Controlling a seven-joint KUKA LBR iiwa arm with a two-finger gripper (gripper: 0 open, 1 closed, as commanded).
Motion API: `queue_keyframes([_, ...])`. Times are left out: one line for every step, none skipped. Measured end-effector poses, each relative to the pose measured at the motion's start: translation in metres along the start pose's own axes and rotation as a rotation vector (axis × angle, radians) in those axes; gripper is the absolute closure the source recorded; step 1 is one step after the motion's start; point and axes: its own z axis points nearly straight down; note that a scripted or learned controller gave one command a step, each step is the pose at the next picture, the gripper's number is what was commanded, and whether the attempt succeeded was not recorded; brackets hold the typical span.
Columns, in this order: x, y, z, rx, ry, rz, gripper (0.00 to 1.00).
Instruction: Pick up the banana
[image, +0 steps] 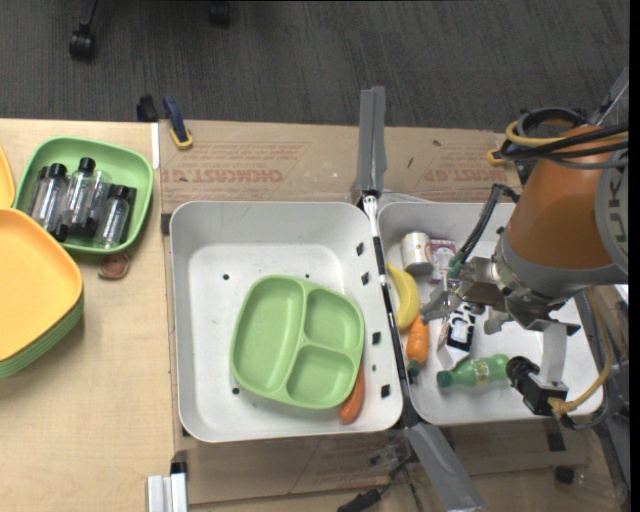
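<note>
The yellow banana (403, 294) lies in the right bin (560, 345), close along its left wall and pointing roughly front to back. My gripper (446, 301) hangs low over the bin just right of the banana, under the orange wrist band. Nothing visibly sits in the gripper, and the banana rests on the bin floor apart from it.
Around the banana lie a silver can (415, 247), an orange piece (417, 343), a black-and-white item (460, 331) and a green bottle (476, 371). The left bin (200, 300) holds a green divided plate (297, 342) and a carrot (352, 401). Further left are a bottle tray (85, 195) and yellow plates (30, 290).
</note>
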Motion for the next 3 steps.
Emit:
queue_keyframes([0.030,0.012,0.011,0.001,-0.001,0.260,0.00])
queue_keyframes([0.053,0.022,-0.021,0.000,-0.002,0.338,0.00])
queue_keyframes([0.066,0.019,-0.014,0.002,-0.003,0.420,0.00])
